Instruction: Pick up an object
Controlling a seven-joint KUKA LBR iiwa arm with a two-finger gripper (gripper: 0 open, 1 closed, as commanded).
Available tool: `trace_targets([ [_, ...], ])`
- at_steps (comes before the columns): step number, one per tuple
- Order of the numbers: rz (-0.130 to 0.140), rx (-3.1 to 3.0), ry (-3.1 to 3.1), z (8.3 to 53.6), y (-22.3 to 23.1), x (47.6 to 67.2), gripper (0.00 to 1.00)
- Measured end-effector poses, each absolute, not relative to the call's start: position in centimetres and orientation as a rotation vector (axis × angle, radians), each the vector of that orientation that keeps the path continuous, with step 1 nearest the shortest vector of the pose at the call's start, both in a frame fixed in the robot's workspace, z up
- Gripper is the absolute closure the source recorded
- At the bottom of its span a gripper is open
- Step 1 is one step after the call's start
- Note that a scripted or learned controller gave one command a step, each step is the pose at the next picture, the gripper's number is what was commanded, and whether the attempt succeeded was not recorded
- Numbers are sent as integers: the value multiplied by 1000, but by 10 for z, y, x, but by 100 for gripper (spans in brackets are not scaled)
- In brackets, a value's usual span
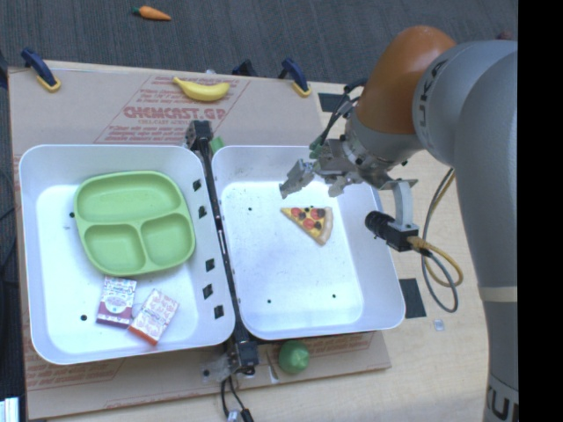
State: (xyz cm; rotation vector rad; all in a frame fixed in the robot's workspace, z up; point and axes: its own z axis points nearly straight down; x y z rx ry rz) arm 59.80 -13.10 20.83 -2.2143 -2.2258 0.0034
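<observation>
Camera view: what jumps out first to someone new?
The big grey arm with its orange band fills the right side, its gripper hanging over the right bin just above a pizza slice. In the left bin, a green divided plate stands out, with two small packets below it. A banana lies on the cardboard behind the bins.

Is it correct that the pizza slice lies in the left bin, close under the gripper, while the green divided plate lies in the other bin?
Not quite. The camera view shows the pizza slice in the right bin, close under the gripper; the green divided plate lies in the left bin.
</observation>
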Motion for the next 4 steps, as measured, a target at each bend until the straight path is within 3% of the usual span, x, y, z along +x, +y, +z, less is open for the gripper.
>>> trace_targets([
  [1,5,-2217,-2228,92,-209,597,0],
  [2,5,-2212,-2232,102,-208,598,100],
  [3,2,-2210,-2230,163,-147,567,100],
  [4,4,-2210,-2228,192,-76,513,100],
])
